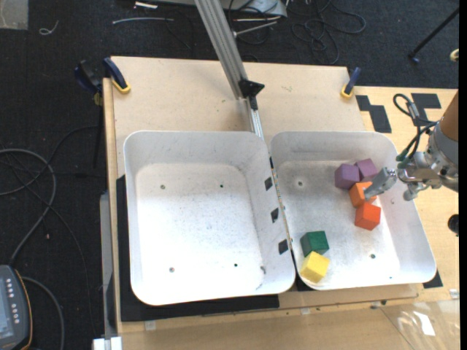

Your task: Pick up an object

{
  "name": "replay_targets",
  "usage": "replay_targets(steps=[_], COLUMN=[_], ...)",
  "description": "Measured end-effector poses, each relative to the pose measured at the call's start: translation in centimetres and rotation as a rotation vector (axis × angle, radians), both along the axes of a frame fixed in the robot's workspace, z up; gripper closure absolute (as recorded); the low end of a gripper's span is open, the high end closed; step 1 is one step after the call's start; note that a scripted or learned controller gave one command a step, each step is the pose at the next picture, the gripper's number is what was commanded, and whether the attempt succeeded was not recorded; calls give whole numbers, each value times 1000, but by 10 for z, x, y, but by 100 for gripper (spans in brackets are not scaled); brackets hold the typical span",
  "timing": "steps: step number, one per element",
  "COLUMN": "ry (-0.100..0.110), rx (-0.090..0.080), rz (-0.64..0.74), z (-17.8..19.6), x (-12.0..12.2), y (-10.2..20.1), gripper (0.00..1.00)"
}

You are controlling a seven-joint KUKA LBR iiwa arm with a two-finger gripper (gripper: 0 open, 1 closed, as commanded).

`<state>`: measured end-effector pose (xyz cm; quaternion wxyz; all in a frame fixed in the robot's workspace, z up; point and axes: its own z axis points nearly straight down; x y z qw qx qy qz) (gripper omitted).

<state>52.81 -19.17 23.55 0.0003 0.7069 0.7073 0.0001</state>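
Note:
Several small blocks lie in the right bin (408, 265). Two purple blocks (349, 175) (366, 168) sit at the back, with an orange block (360, 192) just in front of them and a second orange block (368, 216) below it. A green block (315, 240) and a yellow block (315, 267) lie near the bin's front left. My gripper (398, 186) hangs over the bin's right side, open, with nothing between its fingers. Its left finger (380, 184) is right beside the upper orange block.
The left bin (139, 195) stands beside the right one, sharing a raised middle rim. A slanted metal pole (222, 39) rises from behind the bins. Clamps sit at the bench's back corners. Cables lie on the dark floor around the bench.

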Motion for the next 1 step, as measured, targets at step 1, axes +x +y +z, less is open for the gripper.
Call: replay_targets(steps=[1], ry=[-27], rx=[-12], rz=[1], z=[-112], x=[18], y=[1], gripper=[0])
